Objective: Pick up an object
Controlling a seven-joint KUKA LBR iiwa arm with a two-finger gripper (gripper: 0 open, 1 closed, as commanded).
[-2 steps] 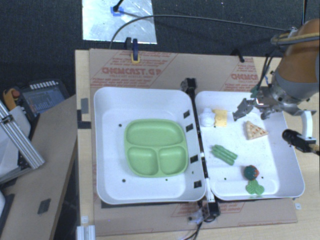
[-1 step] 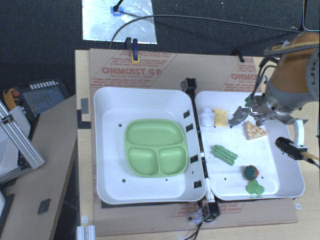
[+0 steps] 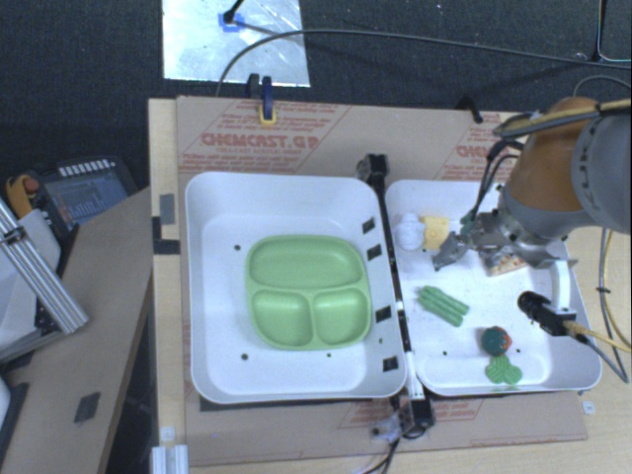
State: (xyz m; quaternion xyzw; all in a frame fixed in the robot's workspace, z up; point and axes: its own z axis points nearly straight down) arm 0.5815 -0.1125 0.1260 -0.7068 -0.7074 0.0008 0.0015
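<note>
My gripper [image 3: 470,249] is low over the back half of the right bin [image 3: 578,373], with the grey arm and its orange band reaching in from the right. Just left of it lie a yellow piece [image 3: 435,230] and a small white piece [image 3: 408,232]. A tan piece [image 3: 510,262] lies right beside the gripper, partly hidden by it. Nearer the front are a green ridged piece [image 3: 442,304], a red and green ball [image 3: 495,340] and a flat green leaf shape [image 3: 504,371]. I see nothing held in the gripper.
The left bin [image 3: 212,265] holds a green divided plate [image 3: 306,290]. A black divider [image 3: 387,265] with clips runs between the two bins. A cardboard sheet [image 3: 296,136] lies under both bins, and a control pendant [image 3: 84,191] sits off to the left.
</note>
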